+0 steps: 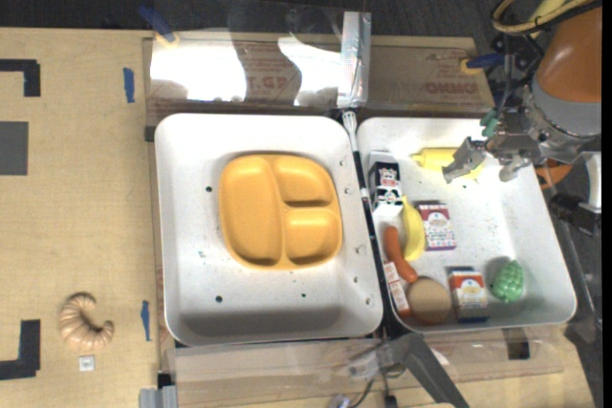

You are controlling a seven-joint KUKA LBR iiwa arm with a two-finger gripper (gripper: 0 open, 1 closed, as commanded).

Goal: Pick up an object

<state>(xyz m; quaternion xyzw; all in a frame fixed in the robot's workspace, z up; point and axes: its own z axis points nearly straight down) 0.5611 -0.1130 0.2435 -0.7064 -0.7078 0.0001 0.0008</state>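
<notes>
The worktop point(76, 205) is seen from above, with two white bins set side by side. The left bin point(182, 301) is occupied by a yellow divided tray point(280, 208). The right bin point(535, 234) is crowded along its left wall and near edge; its middle and far right are left bare.

The arm point(574, 72) is brought in from the right, and the end effector point(490, 160) is held over the far part of the right bin, fingers spread apart with nothing seen between them. A yellow block point(432, 158) lies just left of the fingers and is judged the likeliest target, though contact cannot be told.

Smaller items are packed together: a cow-print carton point(386, 186) against the dividing wall, a banana point(413, 229), a red-and-white box point(437, 225), a carrot point(400, 261), a brown round item point(429, 298), a second small box point(467, 291) and a green ball point(509, 280). A croissant-like toy point(84, 320) lies on the worktop outside the bins.

Risks: the block may be pushed toward the carton and wall if the fingers are closed off-centre, and one finger may land on top of it if the descent is misaligned. A grasp along the left wall would be obstructed by neighbouring items. Open room is offered on the right side of the bin for approach and retreat.
</notes>
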